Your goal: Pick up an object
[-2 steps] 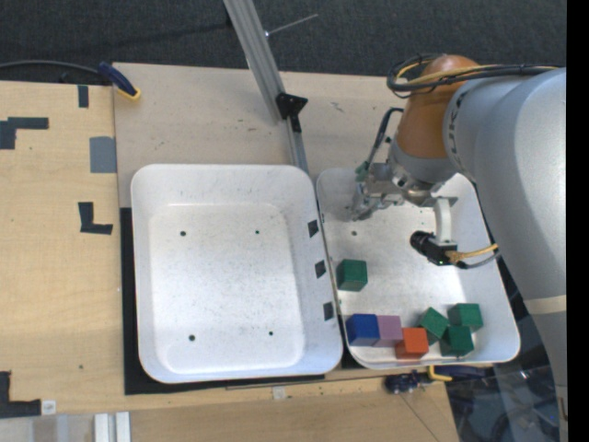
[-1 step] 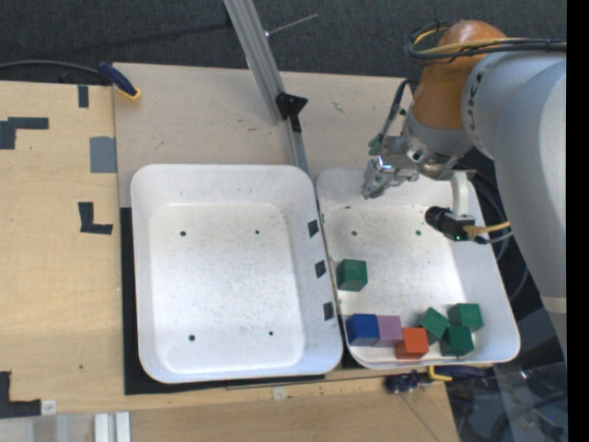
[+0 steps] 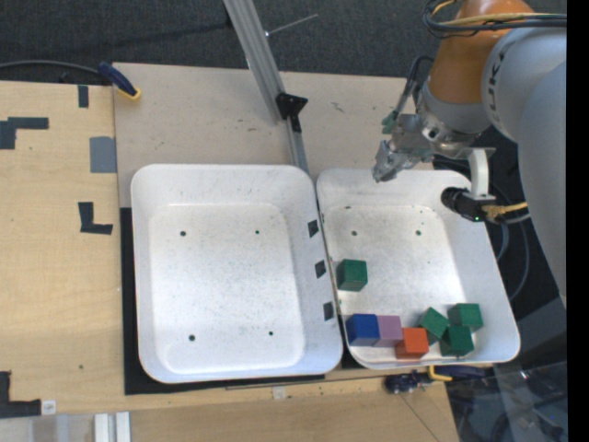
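Evidently nothing is picked up yet: the grey two-finger gripper point(image 3: 385, 170) hangs over the far rim of the right shallow white plastic bin point(image 3: 479, 274). I cannot tell how its jaws stand. The lone green cube point(image 3: 352, 274) sits mid-bin, the other coloured blocks point(image 3: 414, 331) along the bin's near edge.

Blocks point(image 3: 414, 328) crowd right bin's point(image 3: 479, 247) near edge; green cube point(image 3: 352, 274) stands apart.

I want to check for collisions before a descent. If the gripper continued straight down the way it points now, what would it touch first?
Probably bare floor at the far edge of the right white plastic bin. The metal two-finger gripper hangs above that rim, well away from the lone green cube; depth is unclear.
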Controlling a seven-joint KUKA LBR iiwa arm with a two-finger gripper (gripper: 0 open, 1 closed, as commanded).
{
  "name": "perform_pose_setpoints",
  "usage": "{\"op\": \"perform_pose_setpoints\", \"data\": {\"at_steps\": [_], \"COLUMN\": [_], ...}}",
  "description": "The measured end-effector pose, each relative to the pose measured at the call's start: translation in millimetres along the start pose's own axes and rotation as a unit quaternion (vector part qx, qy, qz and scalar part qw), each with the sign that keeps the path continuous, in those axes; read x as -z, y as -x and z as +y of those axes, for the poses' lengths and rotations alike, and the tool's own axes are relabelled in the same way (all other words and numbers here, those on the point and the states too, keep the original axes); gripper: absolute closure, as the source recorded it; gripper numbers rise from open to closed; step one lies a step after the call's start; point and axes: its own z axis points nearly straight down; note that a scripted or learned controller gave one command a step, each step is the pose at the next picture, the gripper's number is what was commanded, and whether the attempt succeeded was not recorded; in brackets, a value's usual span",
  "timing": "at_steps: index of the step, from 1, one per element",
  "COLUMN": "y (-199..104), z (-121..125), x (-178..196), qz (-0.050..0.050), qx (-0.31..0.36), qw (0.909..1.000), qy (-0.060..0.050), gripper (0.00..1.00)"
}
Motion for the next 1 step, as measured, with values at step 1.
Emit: {"op": "perform_pose_setpoints", "data": {"at_steps": [1], "y": [-44.4], "z": [-21.1], "x": [11.7], "qz": [0.001], "qx": [0.002], "qw": [1.0], "qy": [-0.003], "gripper": [1.0]}}
